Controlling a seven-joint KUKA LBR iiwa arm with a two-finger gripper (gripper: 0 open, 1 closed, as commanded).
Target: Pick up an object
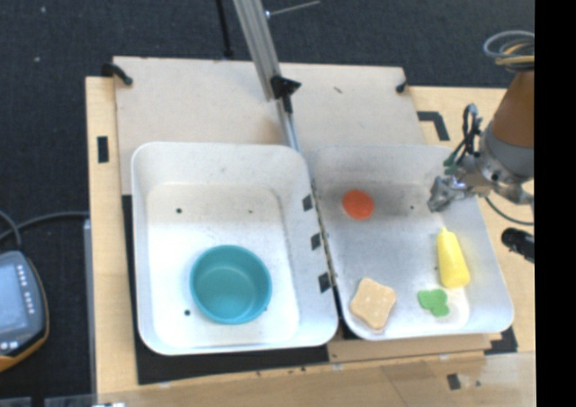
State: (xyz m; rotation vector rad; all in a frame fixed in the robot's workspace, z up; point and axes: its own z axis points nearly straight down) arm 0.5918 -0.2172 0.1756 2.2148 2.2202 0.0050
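- Camera view, looking down from above the desk (225, 90): the gripper (440, 193) hangs over the upper right part of the right bin (409, 167), coming in from the right side with the grey wrist and orange band just behind it.
- From where I stand I cannot tell how the gripper is set, open or closed; it is too small and blurred, and nothing can be seen caught in it.
- Things to pick in that bin: an orange ball (358, 205) near the upper left, well apart from the gripper; a yellow piece (452, 258) lying lengthwise just below the gripper; a small green piece (436, 302) and a tan biscuit-like piece (373, 302) near the front edge.
- A teal bowl (230, 284) sits in the left bin (216, 167), far from the arm.
- My guess is the step in hand is settling on a target and lining up above it; the lift has not begun.
- The yellow piece looks the handiest. To do it well, I'd centre over its middle, turn the wrist so the grip crosses its narrow width, and come straight down.
- It lies near the right wall, so the descent should keep clear of the rim.
- The ball may roll if nudged off-centre; the green piece looks low and hard to catch.
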